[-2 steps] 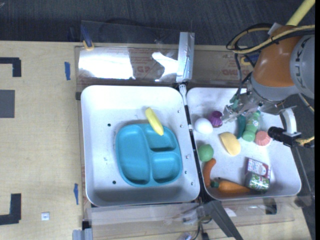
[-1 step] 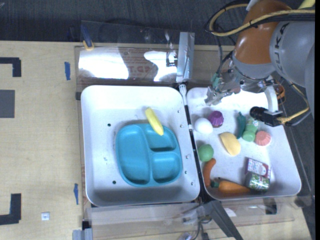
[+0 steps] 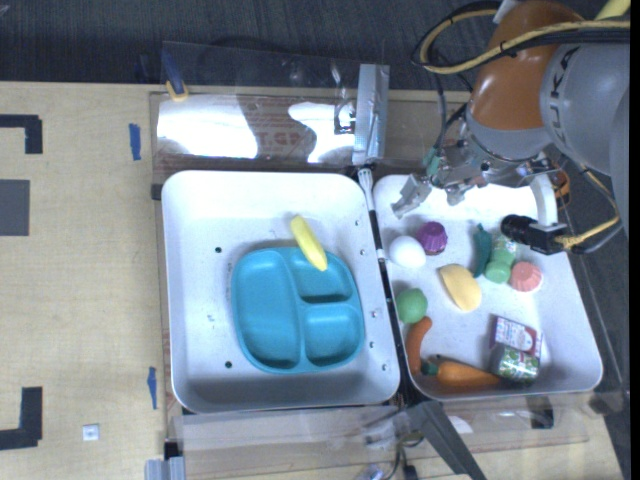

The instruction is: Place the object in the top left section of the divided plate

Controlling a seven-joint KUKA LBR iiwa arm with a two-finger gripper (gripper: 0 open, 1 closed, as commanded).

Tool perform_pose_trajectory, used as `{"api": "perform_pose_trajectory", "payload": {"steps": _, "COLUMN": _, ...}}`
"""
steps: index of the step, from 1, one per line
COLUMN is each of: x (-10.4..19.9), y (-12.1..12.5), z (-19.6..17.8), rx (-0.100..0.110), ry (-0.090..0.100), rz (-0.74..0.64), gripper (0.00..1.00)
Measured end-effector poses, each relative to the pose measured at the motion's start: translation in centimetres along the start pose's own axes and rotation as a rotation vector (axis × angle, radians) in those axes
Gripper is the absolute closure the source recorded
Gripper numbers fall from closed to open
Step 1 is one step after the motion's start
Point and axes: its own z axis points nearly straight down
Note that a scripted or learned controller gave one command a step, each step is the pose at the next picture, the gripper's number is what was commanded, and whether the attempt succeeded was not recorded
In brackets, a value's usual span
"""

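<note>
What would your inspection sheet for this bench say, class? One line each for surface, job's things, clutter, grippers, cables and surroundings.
Surface: two white bins; left bin, right bin.
Job's things: blue divided plate in the left bin; yellow banana lying across its top rim.
Clutter: right bin holds white egg, purple piece, yellow lemon, green ball, carrots, small carton.
Grippers: gripper above the right bin's top left corner; grip unclear.
Cables: yellow and black loops over the arm.
Surroundings: wooden bench, blue tape marks.
</note>
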Motion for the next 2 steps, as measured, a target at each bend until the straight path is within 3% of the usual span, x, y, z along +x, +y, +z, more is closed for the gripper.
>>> {"api": "perform_pose_trajectory", "payload": {"steps": 1, "x": 0.1, "y": 0.2, "z": -1.1, "rx": -0.005, "ry": -0.001, "rz": -0.001, "gripper": 1.00}}
{"api": "perform_pose_trajectory", "payload": {"steps": 2, "x": -2.9, "y": 1.7, "z": -1.9, "rx": -0.001, "ry": -0.001, "rz": -0.008, "gripper": 1.00}}
